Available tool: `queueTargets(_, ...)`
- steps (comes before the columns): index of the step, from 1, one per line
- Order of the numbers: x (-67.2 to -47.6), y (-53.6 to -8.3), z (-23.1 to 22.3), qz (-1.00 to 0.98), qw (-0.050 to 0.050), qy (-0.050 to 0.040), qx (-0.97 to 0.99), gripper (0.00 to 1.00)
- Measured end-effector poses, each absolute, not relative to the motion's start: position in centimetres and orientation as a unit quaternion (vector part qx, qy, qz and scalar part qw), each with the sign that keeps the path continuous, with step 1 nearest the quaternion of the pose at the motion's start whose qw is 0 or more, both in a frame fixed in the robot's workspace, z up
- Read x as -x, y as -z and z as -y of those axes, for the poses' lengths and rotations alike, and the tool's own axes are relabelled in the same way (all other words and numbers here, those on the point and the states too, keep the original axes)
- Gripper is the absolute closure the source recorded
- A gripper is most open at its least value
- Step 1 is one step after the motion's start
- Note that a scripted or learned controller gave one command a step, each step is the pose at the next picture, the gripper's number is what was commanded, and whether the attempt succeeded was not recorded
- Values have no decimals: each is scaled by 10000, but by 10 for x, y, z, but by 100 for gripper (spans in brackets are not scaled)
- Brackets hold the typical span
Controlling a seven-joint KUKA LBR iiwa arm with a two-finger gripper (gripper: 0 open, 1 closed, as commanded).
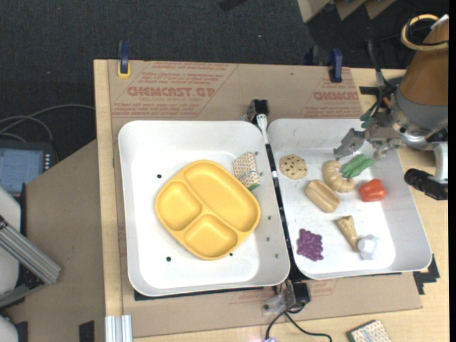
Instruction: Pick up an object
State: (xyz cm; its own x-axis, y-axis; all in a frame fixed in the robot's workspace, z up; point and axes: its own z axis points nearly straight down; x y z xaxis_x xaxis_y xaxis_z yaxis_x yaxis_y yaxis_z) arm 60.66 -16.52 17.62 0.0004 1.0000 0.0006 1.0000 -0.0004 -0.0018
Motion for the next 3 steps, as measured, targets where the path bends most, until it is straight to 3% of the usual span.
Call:
queueTargets(1,-596,-79,139,7077,40,-16,7065,0)
queueTargets(2,-598,-95,141,7069,-12,4,7073,100)
queueTargets(3,-578,-190,71,7092,-16,22,7050,100)
